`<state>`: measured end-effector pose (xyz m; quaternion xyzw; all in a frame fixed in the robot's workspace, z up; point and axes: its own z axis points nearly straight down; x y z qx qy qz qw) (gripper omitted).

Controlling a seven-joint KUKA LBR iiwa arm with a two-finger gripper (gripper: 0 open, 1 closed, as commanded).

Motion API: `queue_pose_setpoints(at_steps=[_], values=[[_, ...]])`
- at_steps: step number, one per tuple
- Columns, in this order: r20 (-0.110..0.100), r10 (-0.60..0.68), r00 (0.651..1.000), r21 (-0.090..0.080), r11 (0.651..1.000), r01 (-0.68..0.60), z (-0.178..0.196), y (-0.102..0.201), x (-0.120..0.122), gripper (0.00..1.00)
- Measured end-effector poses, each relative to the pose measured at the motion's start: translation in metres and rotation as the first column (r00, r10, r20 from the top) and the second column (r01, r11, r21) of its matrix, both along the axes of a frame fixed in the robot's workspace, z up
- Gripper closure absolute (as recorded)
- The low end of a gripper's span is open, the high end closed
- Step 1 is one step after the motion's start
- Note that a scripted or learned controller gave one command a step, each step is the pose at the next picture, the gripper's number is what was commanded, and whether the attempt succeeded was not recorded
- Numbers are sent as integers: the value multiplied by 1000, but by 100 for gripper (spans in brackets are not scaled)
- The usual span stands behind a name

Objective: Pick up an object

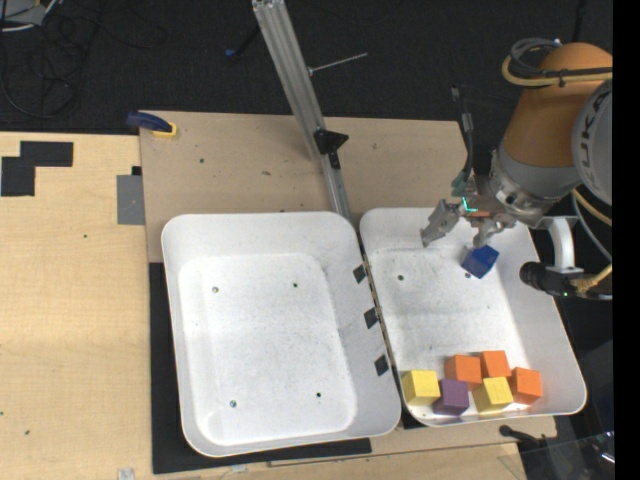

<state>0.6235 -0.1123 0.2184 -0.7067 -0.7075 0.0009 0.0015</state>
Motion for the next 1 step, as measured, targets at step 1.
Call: queue_pose_setpoints(at_steps=[1], values=[[-6,-2,1000,1,1000,2,-64,-2,0,0]])
